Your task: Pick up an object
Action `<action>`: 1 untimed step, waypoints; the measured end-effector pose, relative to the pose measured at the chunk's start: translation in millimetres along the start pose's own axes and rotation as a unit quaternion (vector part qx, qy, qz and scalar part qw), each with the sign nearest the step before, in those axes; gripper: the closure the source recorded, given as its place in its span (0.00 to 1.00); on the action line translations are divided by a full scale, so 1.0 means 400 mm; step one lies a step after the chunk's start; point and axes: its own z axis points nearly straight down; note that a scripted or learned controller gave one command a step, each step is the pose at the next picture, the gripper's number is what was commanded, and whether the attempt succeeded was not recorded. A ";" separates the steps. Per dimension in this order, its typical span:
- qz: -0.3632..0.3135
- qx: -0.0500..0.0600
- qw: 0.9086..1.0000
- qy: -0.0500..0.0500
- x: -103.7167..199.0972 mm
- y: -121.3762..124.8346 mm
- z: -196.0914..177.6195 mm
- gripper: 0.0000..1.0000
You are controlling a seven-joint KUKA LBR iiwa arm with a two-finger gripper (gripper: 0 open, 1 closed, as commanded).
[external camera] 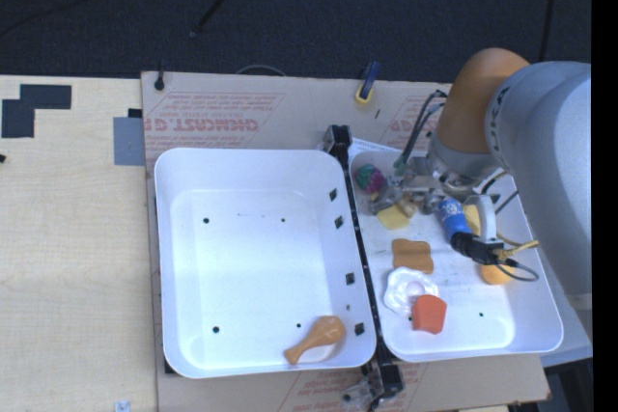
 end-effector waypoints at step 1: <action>0.004 0.001 1.000 0.001 0.042 -0.230 0.000 0.00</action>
